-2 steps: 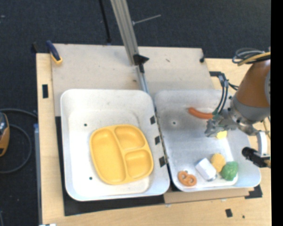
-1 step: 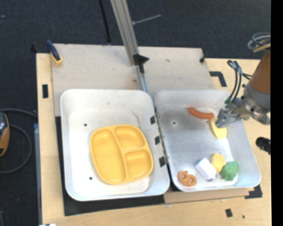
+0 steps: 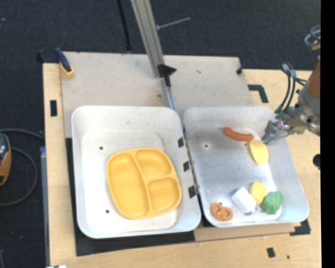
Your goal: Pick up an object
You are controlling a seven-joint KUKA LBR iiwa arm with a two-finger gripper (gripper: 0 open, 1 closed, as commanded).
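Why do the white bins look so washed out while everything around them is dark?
In the camera view the light falls evenly from above: the left bin and right bin look pale and grainy, the floor nearly black. Shadows are faint, and small items like the pretzel look soft, not crisp.

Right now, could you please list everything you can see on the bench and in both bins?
Divided tray: one, yellow, left bin.
Hot dog toy: one, orange-red, right bin, upper part.
Yellow piece: one, right bin, just below the gripper.
Pretzel toy: one, orange, right bin's near edge.
White block: one, beside the pretzel toy.
Lemon-like toy: one, yellow, near corner.
Broccoli toy: one, green, near corner.
Bins: two, white, side by side.
Gripper: one, grey, right bin's far right.
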